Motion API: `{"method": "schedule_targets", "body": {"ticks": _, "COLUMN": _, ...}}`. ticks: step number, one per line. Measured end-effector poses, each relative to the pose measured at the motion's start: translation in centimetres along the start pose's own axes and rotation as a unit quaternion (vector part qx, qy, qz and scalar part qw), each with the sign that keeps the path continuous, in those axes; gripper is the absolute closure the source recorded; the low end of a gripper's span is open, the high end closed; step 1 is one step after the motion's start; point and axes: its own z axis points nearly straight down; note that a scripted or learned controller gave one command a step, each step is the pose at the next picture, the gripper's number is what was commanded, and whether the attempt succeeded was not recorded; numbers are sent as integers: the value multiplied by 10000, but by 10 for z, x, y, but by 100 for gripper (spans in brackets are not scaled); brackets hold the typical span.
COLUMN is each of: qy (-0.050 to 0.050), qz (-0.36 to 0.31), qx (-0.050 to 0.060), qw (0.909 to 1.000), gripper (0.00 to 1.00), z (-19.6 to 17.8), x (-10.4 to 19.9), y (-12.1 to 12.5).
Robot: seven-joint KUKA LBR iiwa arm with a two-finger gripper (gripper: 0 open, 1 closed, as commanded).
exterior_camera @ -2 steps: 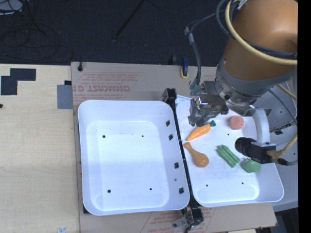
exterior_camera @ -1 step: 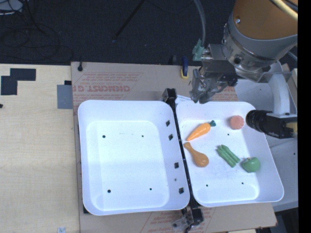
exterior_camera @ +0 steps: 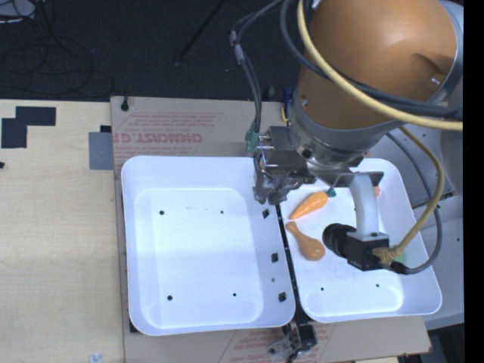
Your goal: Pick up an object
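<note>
Nearest the lens looms the arm's orange band (exterior_camera: 378, 44), and below it the pincer (exterior_camera: 271, 184) hangs over the seam where the left bin (exterior_camera: 136, 240) meets the right bin (exterior_camera: 423, 293). Its tip is a dark tangle from this angle, so I cannot tell how far it is open or whether it has hold of anything.

A toy carrot (exterior_camera: 308, 205) lies in the right bin, just beside the pincer toward the view's right and slightly nearer the viewer. Its long axis slants from lower left up to a green tip at upper right. Close below it lies an orange gourd-shaped toy (exterior_camera: 305, 242), narrow end toward the seam and bulb pointing lower right.

Reaching the carrot probably needs a short shift rightward and a descent. The bin's raised inner edge is close on one side, while open white floor lies beyond both toys.
</note>
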Motion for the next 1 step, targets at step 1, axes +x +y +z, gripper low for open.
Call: {"method": "schedule_targets", "body": {"ticks": 1, "qy": 13, "qz": -5, "qx": -43, "qw": 10000, "gripper": 100, "z": -17, "x": 56, "y": 1}}
